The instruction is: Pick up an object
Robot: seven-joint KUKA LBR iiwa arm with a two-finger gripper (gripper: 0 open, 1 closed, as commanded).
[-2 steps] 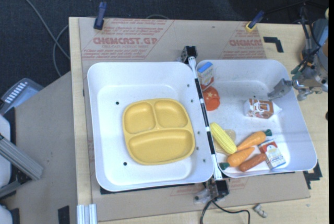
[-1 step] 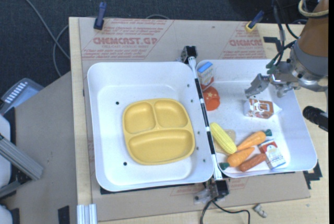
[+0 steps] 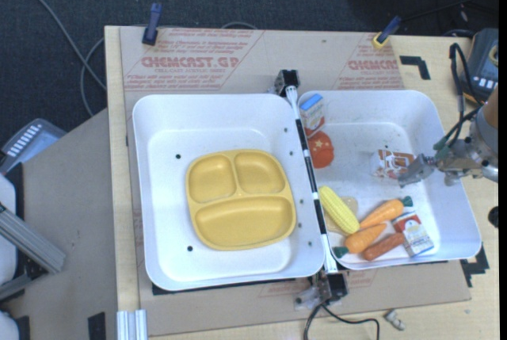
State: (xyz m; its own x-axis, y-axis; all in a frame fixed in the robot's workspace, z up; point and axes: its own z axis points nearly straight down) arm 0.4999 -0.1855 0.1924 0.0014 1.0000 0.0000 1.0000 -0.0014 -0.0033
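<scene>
The right bin (image 3: 444, 120) holds several toy foods. A white and orange packet (image 3: 390, 163) lies near its middle. My gripper (image 3: 420, 167) reaches in from the right edge and its tip sits right beside the packet, on its right side. I cannot tell whether it touches the packet. A yellow corn cob (image 3: 338, 209), two orange carrots (image 3: 381, 213) (image 3: 365, 238), a red sausage (image 3: 383, 246) and a small red and white box (image 3: 415, 235) lie along the bin's front. By the left wall sit a red tomato (image 3: 320, 149) and a blue and white carton (image 3: 312, 111).
The left bin (image 3: 158, 124) bears a yellow divided plate (image 3: 239, 198). A dark clamp rail (image 3: 305, 152) runs between the two bins. The grey arm (image 3: 467, 160) comes over the right bin's right rim. Cables hang at the far right.
</scene>
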